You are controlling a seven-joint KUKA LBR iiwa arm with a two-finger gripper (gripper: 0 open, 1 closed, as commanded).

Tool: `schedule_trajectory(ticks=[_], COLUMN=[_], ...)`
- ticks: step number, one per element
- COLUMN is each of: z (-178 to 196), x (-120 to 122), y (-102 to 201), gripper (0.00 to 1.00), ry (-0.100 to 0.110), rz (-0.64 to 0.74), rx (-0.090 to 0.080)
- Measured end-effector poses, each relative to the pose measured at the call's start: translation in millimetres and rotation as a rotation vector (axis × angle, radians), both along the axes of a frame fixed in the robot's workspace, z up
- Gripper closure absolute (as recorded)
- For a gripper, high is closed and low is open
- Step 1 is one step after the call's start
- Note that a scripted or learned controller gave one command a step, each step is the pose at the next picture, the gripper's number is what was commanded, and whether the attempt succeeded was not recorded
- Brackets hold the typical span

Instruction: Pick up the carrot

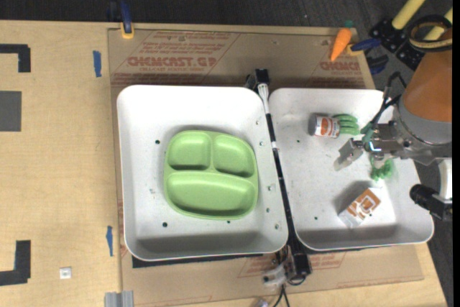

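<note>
Green divided plate (pixel 212 173) sits in left bin (pixel 136 154). Carrot (pixel 341 44) lies outside bins, on cardboard behind right bin (pixel 302 226). Can (pixel 325 126) and small box (pixel 363 205) inside right bin. Gripper (pixel 349 153) between them w/ fingers apart, nothing held.

Arm (pixel 431 101) in from right, wrist low; fingers (pixel 346 153) spread apart, pointing left, nothing btwn them.

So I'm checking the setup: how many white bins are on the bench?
2. The left bin holds a green divided plate; the right bin, touching it, has the gripper over it. None seems hidden.
</note>
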State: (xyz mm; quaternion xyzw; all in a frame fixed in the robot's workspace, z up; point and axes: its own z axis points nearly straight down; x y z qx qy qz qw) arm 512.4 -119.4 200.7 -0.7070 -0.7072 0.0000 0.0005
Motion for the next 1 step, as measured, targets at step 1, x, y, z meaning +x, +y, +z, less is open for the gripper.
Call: schedule_trajectory(ticks=[1], z=[-16.5], x=[-33.4], y=[53.0], gripper=[0.0], ry=[0.002], rz=[-0.12], rx=[0.001])
